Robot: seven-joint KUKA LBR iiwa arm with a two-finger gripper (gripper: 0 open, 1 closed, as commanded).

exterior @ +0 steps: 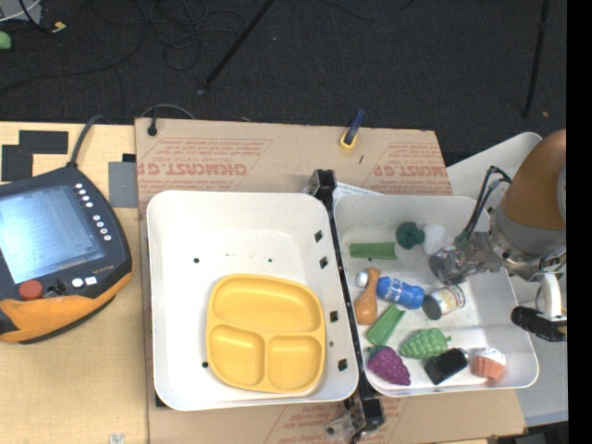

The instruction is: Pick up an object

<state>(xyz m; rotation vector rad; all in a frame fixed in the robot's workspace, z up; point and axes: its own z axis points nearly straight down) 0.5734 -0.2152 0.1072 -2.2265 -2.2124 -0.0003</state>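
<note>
Where the arm (535, 202) comes in from the right, we see its claw (448, 265) low inside the right bin (435, 209), but we cannot tell how the claw is set, as it reads only as a dark metallic cluster. It sits near the middle of that bin, just above a small jar with a pale label (446, 301) and to the right of a blue bottle (400, 291); whether it touches either one we cannot say.

We find the pickable things crowded in the right bin's lower half. A green block (372, 249) lies near the divider, with a dark green piece (409, 235) and a white ball (434, 238) beyond it. An orange bowling pin (368, 299) and a green stick (386, 324) lie beside the divider. Along the near rim we see purple grapes (389, 365), a green bumpy fruit (425, 343), a black block (446, 365) and an orange-and-white piece (488, 363). Open white floor remains along the far wall and the right wall.

We see the left bin (185, 229) holding a yellow divided plate (266, 332) in its near half, with bare floor behind it. On the counter to the left rests a teach pendant (55, 243), well apart from both bins.
</note>
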